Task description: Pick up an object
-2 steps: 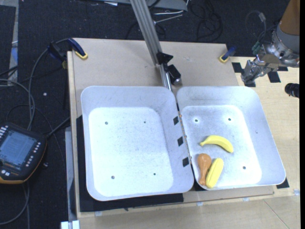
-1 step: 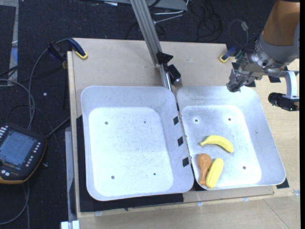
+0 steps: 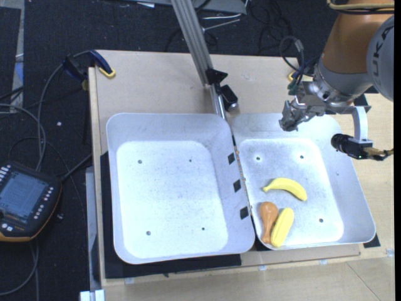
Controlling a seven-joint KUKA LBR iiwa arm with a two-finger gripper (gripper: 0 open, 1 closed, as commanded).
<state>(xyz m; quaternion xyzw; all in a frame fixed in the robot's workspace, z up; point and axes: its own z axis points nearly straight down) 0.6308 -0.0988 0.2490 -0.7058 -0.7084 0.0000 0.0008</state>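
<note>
Above the right bin's (image 3: 351, 187) far rim, the fingers (image 3: 289, 121), state unclear, well apart from the banana (image 3: 286, 187).

From my seat, the shallow white right bin (image 3: 326, 168) has open floor across its far half. Its near left corner is crowded: a curved yellow banana (image 3: 286, 188), a yellow corn cob (image 3: 282, 226) and a tan chicken drumstick (image 3: 268, 218) touching it. The raised white divider rim (image 3: 235, 168) and slanted grey metal pole (image 3: 194, 36) block the left side.
</note>
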